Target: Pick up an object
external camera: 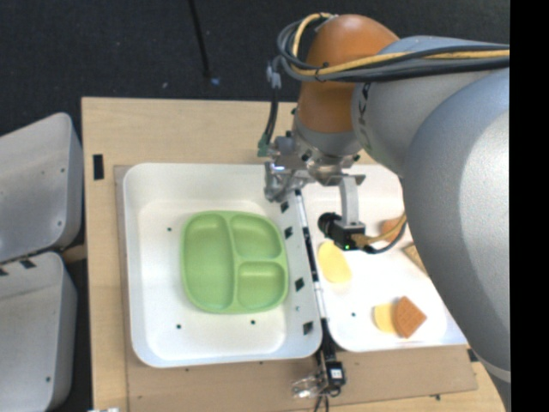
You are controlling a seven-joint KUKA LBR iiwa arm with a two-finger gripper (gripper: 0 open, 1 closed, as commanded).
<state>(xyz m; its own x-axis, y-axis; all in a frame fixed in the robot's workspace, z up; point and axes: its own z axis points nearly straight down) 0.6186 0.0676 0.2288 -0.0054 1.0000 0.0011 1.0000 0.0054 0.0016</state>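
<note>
Here, left to right. Left bin [137,230]: one green plate [232,260] lying flat near its middle, three compartments, rounded corners, long axis running up and down the view with a slight tilt. Low rim, smooth; judged awkward to pinch except at an edge.

Gripper [279,183]: over the far end of the strip where the two bins meet, on the left-bin side of it. Open or closed: cannot tell, the wrist hardware crowds it. Nothing seen held.

Right bin [377,337]: yellow lump [334,264] just beside the shared rim, oval, long axis roughly up and down the view, lemon-like. Farther toward the near right corner, an orange block [410,316], chunky and squarish, touching a small pale yellow piece [383,318] on its left. A tan thing [393,227] shows at the edge of the arm [446,144], mostly hidden; not identified.

Key relation: task names no particular object. From the gripper the plate's nearest corner lies toward the viewer and to the left, the lump toward the viewer and to the right, both near. The block is well apart, diagonally across the right bin.

Judgement: the lump looks the likeliest candidate, small and rounded. It calls for crossing the shared rim, then closing across the lump's short axis.
</note>
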